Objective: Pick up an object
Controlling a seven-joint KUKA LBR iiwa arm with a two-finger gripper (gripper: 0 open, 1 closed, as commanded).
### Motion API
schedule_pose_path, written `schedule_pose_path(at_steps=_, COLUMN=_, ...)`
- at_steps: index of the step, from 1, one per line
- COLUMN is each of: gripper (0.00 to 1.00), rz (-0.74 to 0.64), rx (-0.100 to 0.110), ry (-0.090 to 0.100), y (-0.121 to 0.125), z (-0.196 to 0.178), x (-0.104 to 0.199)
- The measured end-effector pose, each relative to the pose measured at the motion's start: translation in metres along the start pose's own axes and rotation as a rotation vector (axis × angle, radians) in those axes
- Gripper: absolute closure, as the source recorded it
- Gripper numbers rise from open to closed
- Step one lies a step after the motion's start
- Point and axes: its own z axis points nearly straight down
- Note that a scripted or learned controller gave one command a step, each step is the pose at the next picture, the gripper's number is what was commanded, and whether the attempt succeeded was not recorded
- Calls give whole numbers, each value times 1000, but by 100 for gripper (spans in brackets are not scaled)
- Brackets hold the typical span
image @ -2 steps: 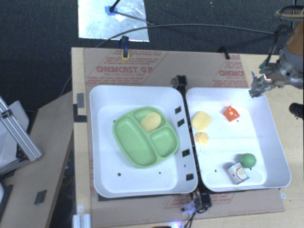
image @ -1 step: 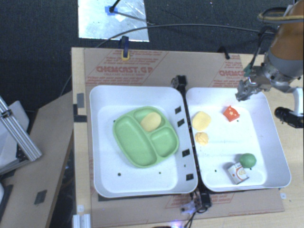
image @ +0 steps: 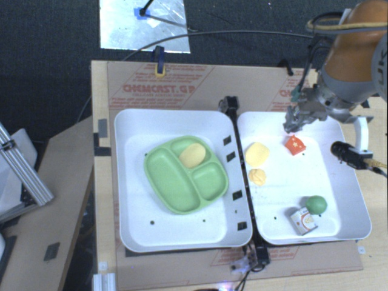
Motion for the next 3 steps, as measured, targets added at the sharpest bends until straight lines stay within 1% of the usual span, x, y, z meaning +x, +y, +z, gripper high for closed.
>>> schedule_pose_path(at_steps=2, gripper=100, rz=-1, rx=2, ry=1, y=-33, z=6, x=110)
schedule_pose_path(at_steps=3, gripper=100, rz=0, rx=3, ry=1, y=-45, z=33, x=151)
